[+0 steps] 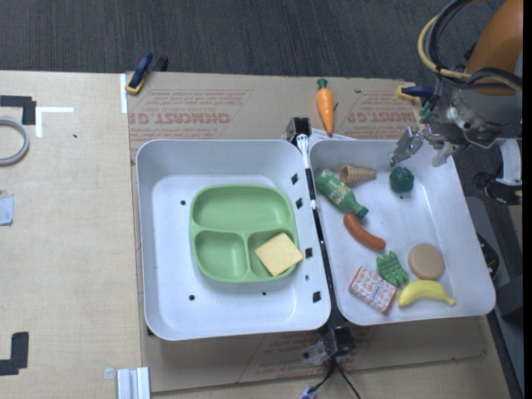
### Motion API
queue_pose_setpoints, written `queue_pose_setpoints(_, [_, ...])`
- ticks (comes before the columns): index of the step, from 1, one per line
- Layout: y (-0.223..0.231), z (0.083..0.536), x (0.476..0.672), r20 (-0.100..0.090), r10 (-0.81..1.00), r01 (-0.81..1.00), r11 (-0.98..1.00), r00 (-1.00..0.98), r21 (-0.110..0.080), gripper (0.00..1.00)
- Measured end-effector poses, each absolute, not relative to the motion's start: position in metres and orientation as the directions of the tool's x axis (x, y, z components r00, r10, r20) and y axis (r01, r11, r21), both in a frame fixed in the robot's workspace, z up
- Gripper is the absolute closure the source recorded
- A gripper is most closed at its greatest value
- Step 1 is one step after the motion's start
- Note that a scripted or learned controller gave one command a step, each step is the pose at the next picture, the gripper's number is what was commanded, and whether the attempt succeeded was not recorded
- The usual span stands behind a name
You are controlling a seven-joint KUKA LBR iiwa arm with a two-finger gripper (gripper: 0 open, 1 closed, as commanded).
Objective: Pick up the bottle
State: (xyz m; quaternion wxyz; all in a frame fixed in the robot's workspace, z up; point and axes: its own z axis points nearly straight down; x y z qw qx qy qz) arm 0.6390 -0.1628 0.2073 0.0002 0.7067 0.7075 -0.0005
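Note:
The green bottle [339, 192] lies on its side in the upper left part of the right bin [470, 223], its cap pointing down and to the right. My gripper [422, 150] hangs over the bin's upper right rim, well to the right of the bottle and apart from it. Its fingers [407, 145] stand open with nothing between them. A dark green ball [401, 179] lies just below the gripper.
Around the bottle lie a cone [359, 173], a sausage [364, 231], a green leafy toy [391, 268], a round biscuit [426, 261], a banana [426, 293] and a cracker box [371, 288]. The left bin [158, 223] holds a green divided plate [241, 210] with a yellow slice [278, 253]. A carrot [324, 106] lies behind the bins.

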Motion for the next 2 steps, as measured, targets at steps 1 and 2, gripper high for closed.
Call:
queue_pose_setpoints(1, [-0.163,0.217,0.639,-0.002,1.0,1.0,0.004,-0.004,0.0,1.0])
queue_pose_setpoints(2, [-0.163,0.273,0.566,-0.001,0.998,0.998,-0.058,0.058,-0.001,1.0])
